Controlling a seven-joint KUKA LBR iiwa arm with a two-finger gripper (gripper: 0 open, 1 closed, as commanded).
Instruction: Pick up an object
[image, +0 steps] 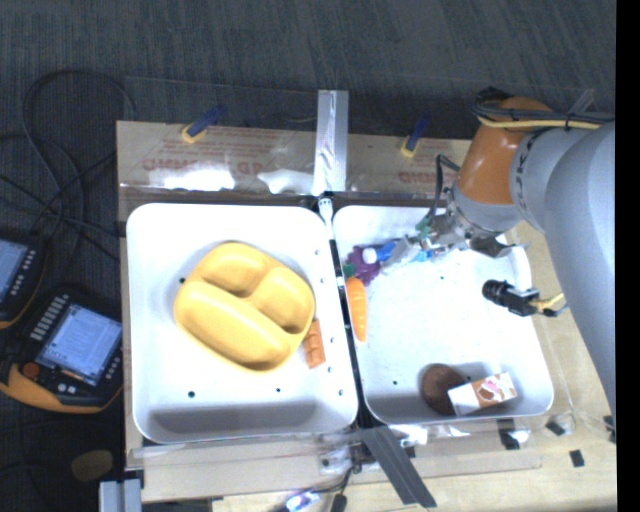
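Yellow foam-looking lump (245, 304), big and lobed, fills the middle of the left bin (150, 400). A small orange piece (314, 345) lies at its lower right edge. In the right bin (535, 390): a carrot (356, 307) along the left wall, a purple-and-blue toy (375, 256) just above it, a brown round thing (437, 387) touching a small white carton (484, 392) at the lower right. The gripper (437, 232) sits at the right bin's upper middle, just right of the toy; how it stands, cannot tell.
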